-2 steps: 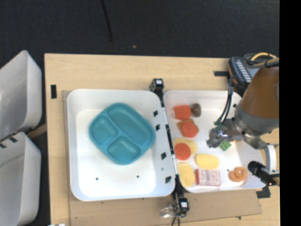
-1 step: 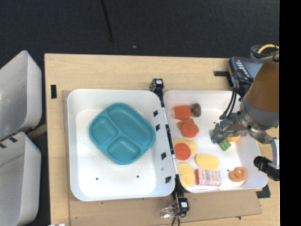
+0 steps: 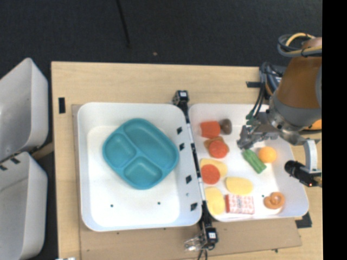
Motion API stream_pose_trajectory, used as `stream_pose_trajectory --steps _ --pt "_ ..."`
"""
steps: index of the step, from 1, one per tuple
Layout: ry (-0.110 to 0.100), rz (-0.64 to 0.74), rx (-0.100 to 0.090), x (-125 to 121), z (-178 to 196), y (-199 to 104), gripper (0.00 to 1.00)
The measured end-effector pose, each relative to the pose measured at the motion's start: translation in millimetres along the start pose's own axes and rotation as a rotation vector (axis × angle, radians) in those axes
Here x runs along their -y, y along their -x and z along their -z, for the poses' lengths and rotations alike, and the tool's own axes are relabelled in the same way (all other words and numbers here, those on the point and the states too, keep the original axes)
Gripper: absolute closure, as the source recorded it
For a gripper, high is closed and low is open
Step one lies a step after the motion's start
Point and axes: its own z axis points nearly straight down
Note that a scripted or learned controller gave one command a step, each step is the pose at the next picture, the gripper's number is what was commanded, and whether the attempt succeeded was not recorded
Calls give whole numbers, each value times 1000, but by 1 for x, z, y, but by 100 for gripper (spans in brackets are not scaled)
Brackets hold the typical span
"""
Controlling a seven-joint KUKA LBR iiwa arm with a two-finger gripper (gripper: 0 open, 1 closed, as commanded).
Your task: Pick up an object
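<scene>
Claw (image 3: 250, 138) hangs low over the right bin (image 3: 295, 210), toward its far half, with the arm (image 3: 295, 88) reaching in over the bin's right rim. Whether it is released or clenched cannot be told; nothing is seen held in it. Its position suggests an approach to the nearest items rather than a lift under way.

Just beside the claw, on its near-right side, lies the green stick (image 3: 254, 160), tilted, with the orange ball (image 3: 267, 155) touching or nearly touching its right side. The stick is judged the likeliest target: short, rounded, bright green, lying flat on the bin floor.

Toward the bin's left rim sit an orange block (image 3: 210, 128), a brown lump (image 3: 225, 125) and a red disc (image 3: 218, 148). Along the near edge lie a yellow oval (image 3: 239, 185) and a red-and-white pack (image 3: 239, 203).

In the left bin (image 3: 89, 199) a teal tray (image 3: 140, 153) sits mid-floor, well apart.
</scene>
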Motion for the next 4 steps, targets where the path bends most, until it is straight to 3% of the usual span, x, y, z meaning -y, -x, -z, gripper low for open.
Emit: stream_pose_trajectory --steps 2,3,4 --pt "2 0 0 -98 -9 -39 100" --pt "2 1 1 -131 6 -41 100" --pt "-2 -1 2 -128 -12 -38 100"
